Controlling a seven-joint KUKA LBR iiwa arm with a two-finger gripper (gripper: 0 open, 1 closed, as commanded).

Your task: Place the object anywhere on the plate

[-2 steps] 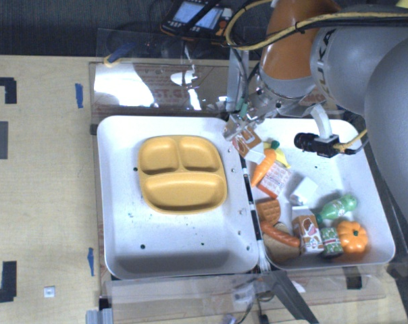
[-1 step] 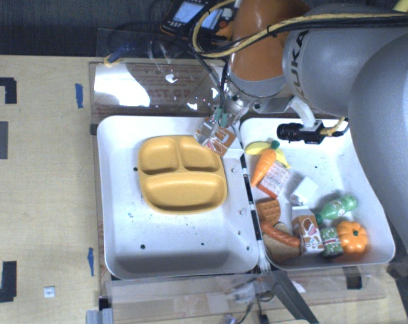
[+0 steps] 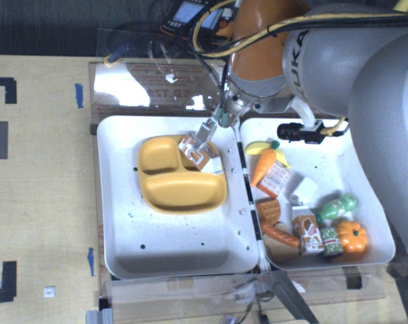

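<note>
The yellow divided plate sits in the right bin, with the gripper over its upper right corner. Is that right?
Not quite. The camera view shows the yellow divided plate in the left bin, not the right one. The gripper is indeed over the plate's upper right corner.

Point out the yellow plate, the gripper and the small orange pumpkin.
yellow plate (image 3: 180, 191): camera view, on its large lower compartment.
gripper (image 3: 196, 148): camera view, between its fingertips, over the plate's upper right.
small orange pumpkin (image 3: 353, 238): camera view, on its body.
</note>
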